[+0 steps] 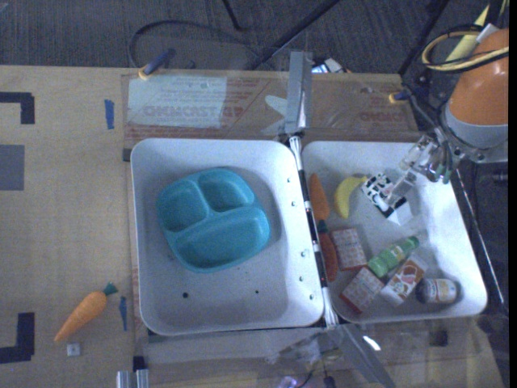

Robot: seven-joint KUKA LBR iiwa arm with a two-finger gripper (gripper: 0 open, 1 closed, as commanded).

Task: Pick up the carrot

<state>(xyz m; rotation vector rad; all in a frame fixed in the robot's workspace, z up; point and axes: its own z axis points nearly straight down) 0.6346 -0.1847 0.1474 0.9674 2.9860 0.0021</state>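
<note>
My gripper [401, 178] hangs over the right bin [468, 241], closed on a black-and-white toy [378, 192]. The carrot [319, 196] lies by the bin's left wall.

Arm [478, 87] cut off by right edge; gripper [397, 186] fingers blurred against black-and-white item [380, 194]; carton [404, 281] labels too small to read.

Orange carrot [319, 197], right bin's left edge

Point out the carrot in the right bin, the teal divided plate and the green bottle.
carrot [318, 197], camera view, middle of its body
teal divided plate [213, 218], camera view, central divider ridge
green bottle [393, 257], camera view, its body
</note>
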